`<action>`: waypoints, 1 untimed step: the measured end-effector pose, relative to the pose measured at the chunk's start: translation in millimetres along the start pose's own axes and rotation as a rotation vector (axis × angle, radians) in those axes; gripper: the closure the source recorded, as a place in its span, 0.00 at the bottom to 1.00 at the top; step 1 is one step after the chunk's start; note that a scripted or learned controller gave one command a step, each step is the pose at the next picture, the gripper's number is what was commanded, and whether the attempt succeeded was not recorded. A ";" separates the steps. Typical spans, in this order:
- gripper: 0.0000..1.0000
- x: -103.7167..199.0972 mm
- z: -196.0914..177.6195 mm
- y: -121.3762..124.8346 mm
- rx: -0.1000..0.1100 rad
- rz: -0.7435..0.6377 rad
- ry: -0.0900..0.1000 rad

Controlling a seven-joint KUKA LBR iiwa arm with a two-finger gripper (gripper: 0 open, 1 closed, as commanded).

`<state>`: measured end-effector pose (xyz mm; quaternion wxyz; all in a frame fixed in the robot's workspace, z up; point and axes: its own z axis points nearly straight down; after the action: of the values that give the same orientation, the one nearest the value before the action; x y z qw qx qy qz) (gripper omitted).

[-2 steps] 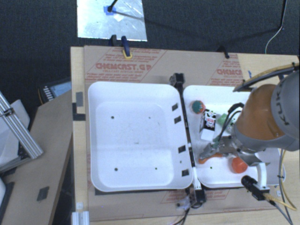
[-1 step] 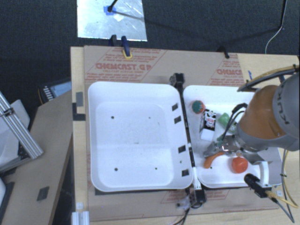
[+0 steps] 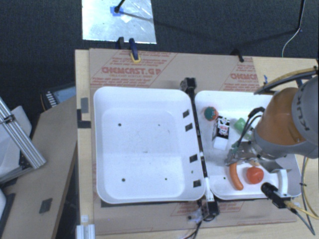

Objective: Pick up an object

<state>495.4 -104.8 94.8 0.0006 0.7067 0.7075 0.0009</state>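
My gripper (image 3: 240,156) hangs low in the right bin (image 3: 234,99), under the arm's orange band. Just below it lie an orange sausage-shaped thing (image 3: 236,177) and a red tomato-like ball (image 3: 254,175), side by side near the bin's front wall. A black and white box (image 3: 222,127) stands to the gripper's upper left, with a small white block (image 3: 220,144) at its foot. A teal and orange ball (image 3: 211,113) lies further back. A green thing (image 3: 240,124) is partly hidden by the arm. Nothing shows as held.
The left bin (image 3: 144,96) adjoins the right one along a dark divider with clips (image 3: 195,133). Both rest on a cardboard sheet (image 3: 132,68). A shiny foil square (image 3: 118,13) lies beyond the bench's back edge.
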 end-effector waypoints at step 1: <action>1.00 27.1 -242.5 -5.8 -0.018 -0.007 -0.002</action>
<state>489.1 -77.8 337.3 0.0077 0.7042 0.7099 0.0068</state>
